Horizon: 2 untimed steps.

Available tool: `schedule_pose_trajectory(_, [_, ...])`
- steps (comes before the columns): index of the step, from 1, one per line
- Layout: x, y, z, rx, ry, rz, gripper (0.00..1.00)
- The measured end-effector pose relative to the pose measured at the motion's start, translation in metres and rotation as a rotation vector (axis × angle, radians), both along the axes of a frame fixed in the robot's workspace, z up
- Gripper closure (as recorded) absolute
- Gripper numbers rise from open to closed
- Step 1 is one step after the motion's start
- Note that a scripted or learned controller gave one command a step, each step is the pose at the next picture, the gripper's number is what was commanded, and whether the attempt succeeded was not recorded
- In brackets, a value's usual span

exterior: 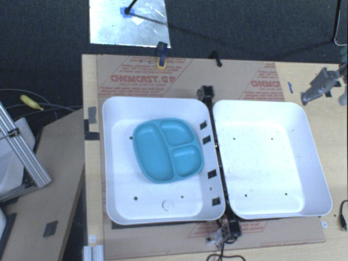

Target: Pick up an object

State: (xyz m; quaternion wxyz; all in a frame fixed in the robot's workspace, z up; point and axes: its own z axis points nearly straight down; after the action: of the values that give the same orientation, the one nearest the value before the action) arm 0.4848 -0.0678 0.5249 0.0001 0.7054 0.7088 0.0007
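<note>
A light blue plate (167, 150) with three compartments lies flat in the middle of the left bin (117, 200). A faint small round shape (167, 204) shows on that bin's floor near its front wall. My gripper (309, 95) hangs at the far right of the view, beyond the back right corner of the right bin (312, 162) and over the bare bench. It is well away from the plate, and nothing shows in its grasp.
A row of black clips (209, 140) runs along the seam between the two bins. A brown sheet with red lettering (141, 79) lies under the bins. A silver panel (129, 15) lies on the dark floor behind the bench.
</note>
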Motion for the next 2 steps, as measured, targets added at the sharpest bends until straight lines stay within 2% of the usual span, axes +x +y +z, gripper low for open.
schedule_pose_trajectory(1, [0.037, -0.067, 0.010, -0.004, -0.004, -0.009, 0.00])
schedule_pose_trajectory(2, [0.001, -0.110, -0.057, -0.001, 0.005, -0.010, 0.00])
